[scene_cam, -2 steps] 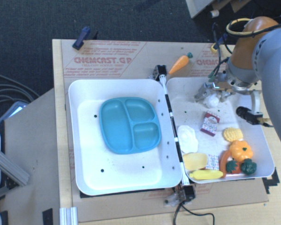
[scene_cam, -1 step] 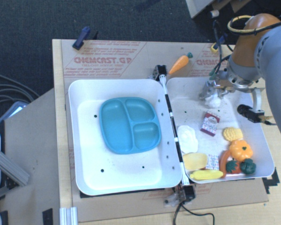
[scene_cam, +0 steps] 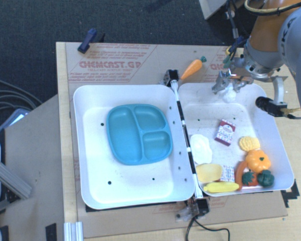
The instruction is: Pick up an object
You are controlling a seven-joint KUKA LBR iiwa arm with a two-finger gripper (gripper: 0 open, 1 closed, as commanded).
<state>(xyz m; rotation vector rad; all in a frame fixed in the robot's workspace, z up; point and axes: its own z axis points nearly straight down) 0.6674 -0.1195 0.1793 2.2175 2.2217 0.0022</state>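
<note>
Several small objects lie heaped at the near end of the right bin (scene_cam: 283, 149), well away from the fingers (scene_cam: 228, 84), which hang over that bin's far edge. Whether they are parted or closed I cannot tell; the metal parts blur together, and something pale sits right under them that may be a small white object or only glare on the bin wall.

Nearest to the fingers, towards the camera, is a red packet (scene_cam: 224, 132) lying flat and alone on the bin floor. Beyond it sit a yellow ridged piece (scene_cam: 249, 143), an orange pumpkin-like toy (scene_cam: 258, 160), a white lump (scene_cam: 200, 148) and a yellow banana (scene_cam: 221, 187), most of them touching.

The packet looks like the cleanest target, since nothing crowds it. A good approach would probably bring the fingers straight down over it, aligned across its shorter side. The cluster is riskier: closing there could catch two things or push them apart. The blue divided plate (scene_cam: 139, 133) in the left bin (scene_cam: 85, 134) is too wide to grip.
</note>
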